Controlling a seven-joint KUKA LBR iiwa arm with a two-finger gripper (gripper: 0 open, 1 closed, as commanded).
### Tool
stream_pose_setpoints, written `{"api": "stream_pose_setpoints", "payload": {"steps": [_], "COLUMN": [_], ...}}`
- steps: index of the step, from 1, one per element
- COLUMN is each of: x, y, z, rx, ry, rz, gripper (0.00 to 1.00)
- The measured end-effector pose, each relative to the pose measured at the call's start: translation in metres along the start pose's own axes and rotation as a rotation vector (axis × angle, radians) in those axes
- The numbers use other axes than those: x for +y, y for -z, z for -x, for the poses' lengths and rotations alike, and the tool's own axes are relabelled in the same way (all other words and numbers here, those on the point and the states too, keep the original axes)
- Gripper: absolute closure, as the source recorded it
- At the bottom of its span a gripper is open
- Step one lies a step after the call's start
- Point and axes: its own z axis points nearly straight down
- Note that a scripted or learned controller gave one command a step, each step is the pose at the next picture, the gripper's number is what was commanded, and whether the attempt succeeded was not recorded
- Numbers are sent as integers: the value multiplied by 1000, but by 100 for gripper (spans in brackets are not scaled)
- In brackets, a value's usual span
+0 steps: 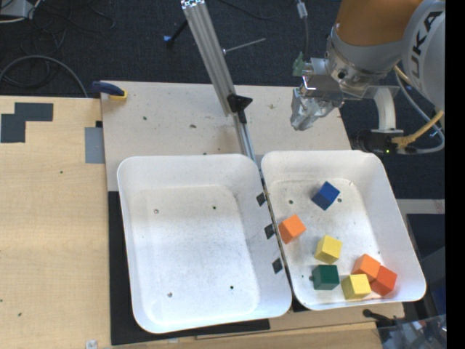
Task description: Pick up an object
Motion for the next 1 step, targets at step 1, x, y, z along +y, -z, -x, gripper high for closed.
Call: {"api": "stream_pose_setpoints", "payload": {"steps": [1], "x": [9], "y": [-99], "z": [-76], "rx": [-2], "ry": [-3], "rz": [-4], "gripper": [100]}}
